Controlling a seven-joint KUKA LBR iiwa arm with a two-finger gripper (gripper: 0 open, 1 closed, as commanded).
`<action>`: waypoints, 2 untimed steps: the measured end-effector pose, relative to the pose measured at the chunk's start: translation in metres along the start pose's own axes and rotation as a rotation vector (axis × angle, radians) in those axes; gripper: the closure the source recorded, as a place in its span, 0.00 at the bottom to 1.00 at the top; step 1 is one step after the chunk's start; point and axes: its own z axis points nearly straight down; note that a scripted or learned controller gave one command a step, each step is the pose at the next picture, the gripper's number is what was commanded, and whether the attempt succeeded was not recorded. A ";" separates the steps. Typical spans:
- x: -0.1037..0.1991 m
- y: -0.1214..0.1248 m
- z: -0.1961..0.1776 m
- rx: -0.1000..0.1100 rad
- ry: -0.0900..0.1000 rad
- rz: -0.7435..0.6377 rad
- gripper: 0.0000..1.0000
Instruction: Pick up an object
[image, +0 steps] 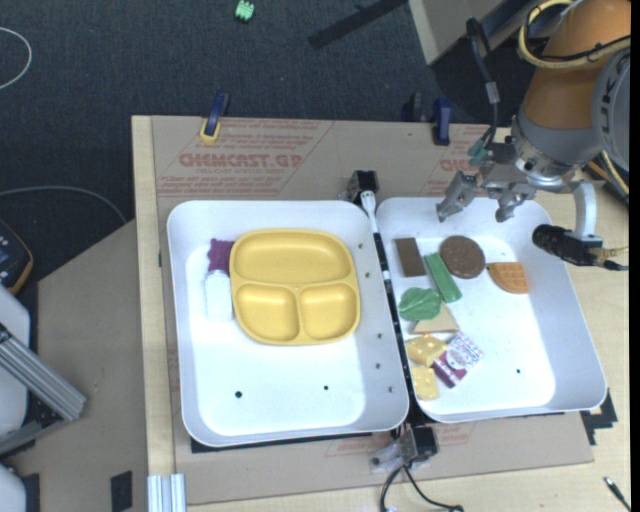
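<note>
Several small items sit bunched in the right bin (560, 350), and none is in our grasp yet. Our gripper (484, 201) hangs over that bin's rim at about twelve o'clock, its fingers spread with nothing between them. Nearest below it, toward six o'clock, lie the brown disc (463, 256) and the dark bar (407, 256); the waffle (508, 277) sits apart at about four o'clock from the disc. The green strip (441, 277) leans against the disc, and further down the green leaf (419, 301), the yellow pieces (424, 360) and the wrapper (457, 358) crowd one another. We judge the waffle the cleanest pick, since bare bin floor surrounds it and the fingers can straddle it without nudging a neighbour. The disc is closer but touches the strip, so closing there risks catching two things or pushing one aside. All these items look flat, though the slant of the view makes their height hard to judge, so we should descend until the fingertips nearly meet the floor, centre over the waffle, then close and lift straight. The left bin (200, 380), holding the yellow tray (295, 284), needs no attention.
</note>
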 end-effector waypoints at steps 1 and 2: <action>0.000 0.003 -0.009 -0.014 -0.001 -0.002 0.00; 0.000 -0.001 0.034 -0.010 -0.001 -0.002 0.00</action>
